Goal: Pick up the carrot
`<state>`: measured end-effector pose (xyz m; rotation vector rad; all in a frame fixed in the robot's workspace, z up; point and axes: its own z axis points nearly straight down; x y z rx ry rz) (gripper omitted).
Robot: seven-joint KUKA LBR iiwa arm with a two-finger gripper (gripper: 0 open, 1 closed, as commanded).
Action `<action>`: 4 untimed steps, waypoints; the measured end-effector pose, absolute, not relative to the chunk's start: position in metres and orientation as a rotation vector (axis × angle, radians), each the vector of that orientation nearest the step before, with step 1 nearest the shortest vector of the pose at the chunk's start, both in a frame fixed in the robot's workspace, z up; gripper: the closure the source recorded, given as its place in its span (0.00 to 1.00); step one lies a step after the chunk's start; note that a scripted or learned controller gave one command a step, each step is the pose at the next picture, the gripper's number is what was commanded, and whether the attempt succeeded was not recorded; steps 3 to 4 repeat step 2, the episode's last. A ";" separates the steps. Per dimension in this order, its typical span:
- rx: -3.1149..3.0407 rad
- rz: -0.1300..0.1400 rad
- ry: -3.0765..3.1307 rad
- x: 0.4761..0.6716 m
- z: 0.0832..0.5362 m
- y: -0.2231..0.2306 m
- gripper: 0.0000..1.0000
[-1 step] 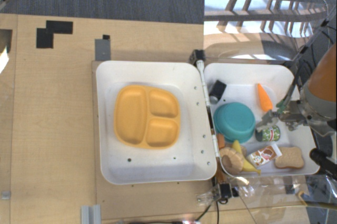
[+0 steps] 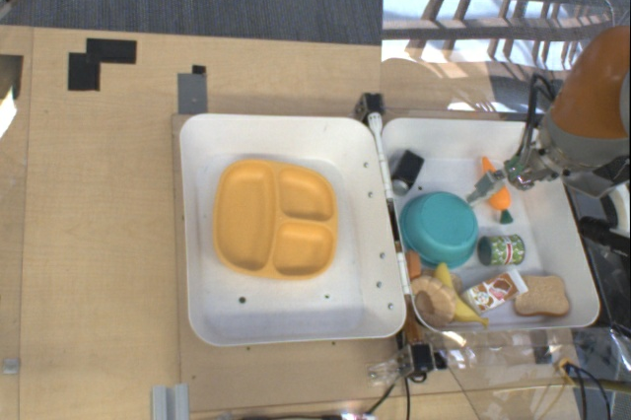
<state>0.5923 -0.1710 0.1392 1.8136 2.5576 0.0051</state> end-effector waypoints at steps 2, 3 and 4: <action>1.969 0.019 2.418 0.628 0.104 -0.200 1.00; 1.969 0.019 2.418 0.628 0.104 -0.200 1.00; 1.969 0.019 2.418 0.628 0.104 -0.200 1.00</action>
